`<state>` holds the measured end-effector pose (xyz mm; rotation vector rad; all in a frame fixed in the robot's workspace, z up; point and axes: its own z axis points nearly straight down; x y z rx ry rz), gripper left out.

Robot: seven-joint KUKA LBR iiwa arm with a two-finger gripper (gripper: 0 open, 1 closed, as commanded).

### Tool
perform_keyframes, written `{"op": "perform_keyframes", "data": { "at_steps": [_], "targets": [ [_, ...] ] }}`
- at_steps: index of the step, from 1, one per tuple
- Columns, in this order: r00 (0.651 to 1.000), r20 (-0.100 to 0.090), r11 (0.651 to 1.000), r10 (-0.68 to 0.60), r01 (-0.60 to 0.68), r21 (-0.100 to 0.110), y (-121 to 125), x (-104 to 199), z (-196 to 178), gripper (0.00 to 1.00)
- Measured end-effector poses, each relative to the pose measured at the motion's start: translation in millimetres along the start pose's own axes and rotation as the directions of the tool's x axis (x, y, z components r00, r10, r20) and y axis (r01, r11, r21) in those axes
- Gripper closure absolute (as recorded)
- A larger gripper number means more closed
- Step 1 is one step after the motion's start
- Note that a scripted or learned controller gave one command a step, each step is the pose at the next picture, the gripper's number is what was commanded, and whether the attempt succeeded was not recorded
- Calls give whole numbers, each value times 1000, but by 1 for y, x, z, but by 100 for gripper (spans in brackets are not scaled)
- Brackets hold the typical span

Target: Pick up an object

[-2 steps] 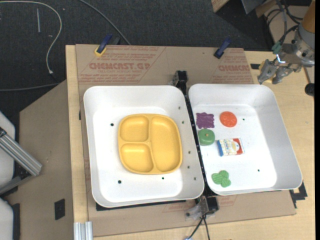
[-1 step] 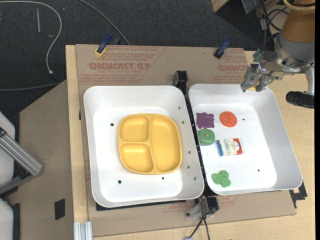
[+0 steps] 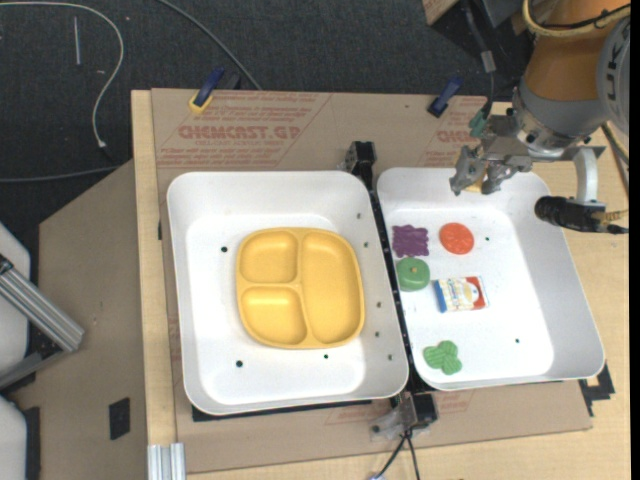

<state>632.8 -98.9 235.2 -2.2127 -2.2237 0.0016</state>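
My gripper (image 3: 481, 179) hangs over the far edge of the right bin (image 3: 540, 298), its fingers slightly apart with nothing between them. Below it in that bin lie an orange-red disc (image 3: 457, 238), a purple piece (image 3: 409, 239), a green round piece (image 3: 412, 274), a small red, white and blue packet (image 3: 460, 294) and a green lumpy toy (image 3: 442, 357). The disc is the closest to the gripper, a little nearer the camera and to the left.
The left bin (image 3: 200, 268) holds a yellow divided plate (image 3: 299, 287). A black clamp (image 3: 360, 156) sits between the bins at the back. Blue clips (image 3: 207, 90) hold the cardboard base. The grey and orange arm (image 3: 575, 58) fills the upper right.
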Motion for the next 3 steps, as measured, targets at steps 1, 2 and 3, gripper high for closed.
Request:
{"op": "perform_keyframes", "data": {
  "at_steps": [1,2,3],
  "targets": [
    [1000,0,1000,0,0,-1,-17,55,-2,100],
    [1000,-1,1000,-1,1,0,-30,103,-1,100],
    [1000,0,1000,-2,2,-5,-33,155,-7,100]
  ]
}}
